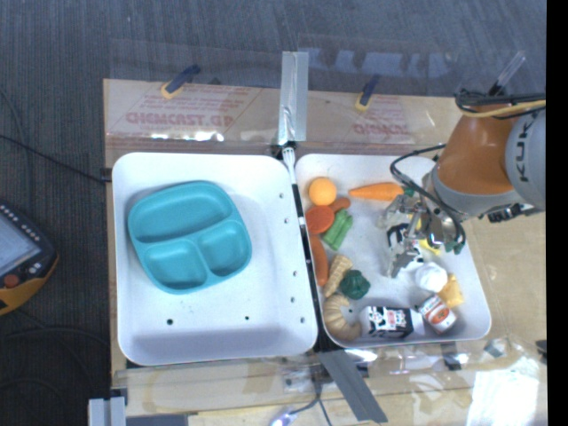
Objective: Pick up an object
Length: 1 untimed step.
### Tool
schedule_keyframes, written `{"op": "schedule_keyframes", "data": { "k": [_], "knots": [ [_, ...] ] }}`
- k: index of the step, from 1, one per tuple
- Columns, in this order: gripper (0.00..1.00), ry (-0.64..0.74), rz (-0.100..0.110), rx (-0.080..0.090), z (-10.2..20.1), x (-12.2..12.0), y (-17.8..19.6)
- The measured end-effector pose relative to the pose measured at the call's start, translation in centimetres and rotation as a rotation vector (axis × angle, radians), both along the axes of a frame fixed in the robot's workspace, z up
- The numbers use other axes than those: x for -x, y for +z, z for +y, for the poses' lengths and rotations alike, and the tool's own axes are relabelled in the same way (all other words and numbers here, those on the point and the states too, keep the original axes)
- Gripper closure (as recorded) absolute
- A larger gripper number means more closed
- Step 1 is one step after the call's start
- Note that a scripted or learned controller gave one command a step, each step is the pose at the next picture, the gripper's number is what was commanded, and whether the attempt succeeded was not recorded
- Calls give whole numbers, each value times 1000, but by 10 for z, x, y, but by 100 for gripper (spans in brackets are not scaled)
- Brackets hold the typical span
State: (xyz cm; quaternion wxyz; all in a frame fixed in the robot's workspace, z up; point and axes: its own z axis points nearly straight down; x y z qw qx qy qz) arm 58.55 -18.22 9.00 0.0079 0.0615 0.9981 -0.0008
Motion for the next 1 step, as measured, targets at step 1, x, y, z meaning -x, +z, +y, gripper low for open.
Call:
{"op": "schedule_keyframes", "data": {
  "k": [1],
  "knots": [
    [0,12,7,0,-7,-13,-1]
  ]
}}
